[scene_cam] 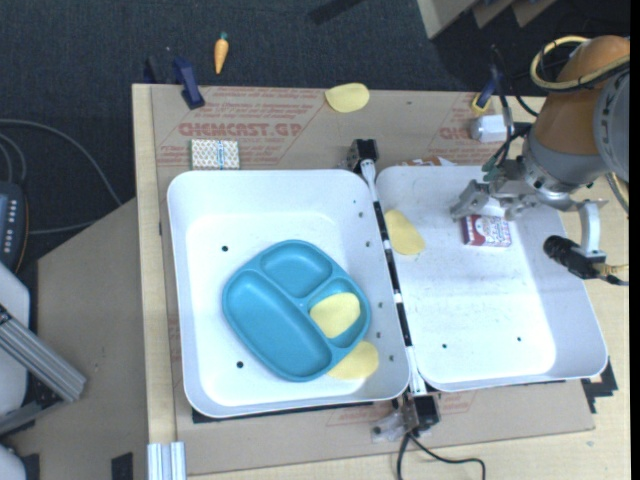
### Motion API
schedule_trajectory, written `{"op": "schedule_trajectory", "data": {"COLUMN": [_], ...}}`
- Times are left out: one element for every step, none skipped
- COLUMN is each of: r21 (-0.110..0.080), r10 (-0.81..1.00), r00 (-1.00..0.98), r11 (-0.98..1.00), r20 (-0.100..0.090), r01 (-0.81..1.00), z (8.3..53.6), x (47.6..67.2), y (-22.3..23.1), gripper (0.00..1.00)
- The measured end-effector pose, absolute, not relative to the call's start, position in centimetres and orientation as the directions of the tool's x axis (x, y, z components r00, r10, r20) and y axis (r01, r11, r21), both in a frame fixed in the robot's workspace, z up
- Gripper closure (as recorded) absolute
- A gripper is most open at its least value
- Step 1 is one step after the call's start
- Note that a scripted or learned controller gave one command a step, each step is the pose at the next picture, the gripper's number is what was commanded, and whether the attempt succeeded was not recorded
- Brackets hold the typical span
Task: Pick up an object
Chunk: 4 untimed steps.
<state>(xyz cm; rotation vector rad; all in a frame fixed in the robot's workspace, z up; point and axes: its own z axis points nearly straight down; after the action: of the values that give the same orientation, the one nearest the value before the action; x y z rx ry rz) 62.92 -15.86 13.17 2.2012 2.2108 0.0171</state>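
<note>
My gripper (487, 202) hangs over the far part of the right bin (500, 358), just above a small red and white packet (485, 231) that lies on the bin floor. Grey fingers (468, 200) spread to either side above the packet's far edge. A pale yellow chip (403, 232) lies at the right bin's left wall. In the left bin (200, 268) sits a blue divided tray (285, 308) with a yellow piece (336, 313) in one compartment and another yellow piece (355, 362) beside it.
On the cardboard behind the bins lie a yellow chip (347, 97), a patterned sachet (215, 153) and a blue clip (187, 81). A small carrot toy (221, 53) rests on the dark floor. Cables and a black camera (570, 256) hang off the arm at right.
</note>
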Motion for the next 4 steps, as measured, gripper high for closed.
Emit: {"op": "schedule_trajectory", "data": {"r21": [0.009,0.016,0.019,0.018], "r10": [1.0,1.0,1.0,1.0], "r00": [-0.001,-0.002,-0.003,-0.003], "r11": [0.001,0.002,0.003,0.003], "r20": [-0.004,-0.01,-0.011,-0.011], "r01": [1.0,1.0,1.0,1.0], "z": [8.9,10.2,11.2,11.2], "x": [64.3,64.4,64.5,64.5], "y": [-16.5,-16.6,-16.6,-16.6], "gripper": [0.0,1.0,1.0,0.0]}}
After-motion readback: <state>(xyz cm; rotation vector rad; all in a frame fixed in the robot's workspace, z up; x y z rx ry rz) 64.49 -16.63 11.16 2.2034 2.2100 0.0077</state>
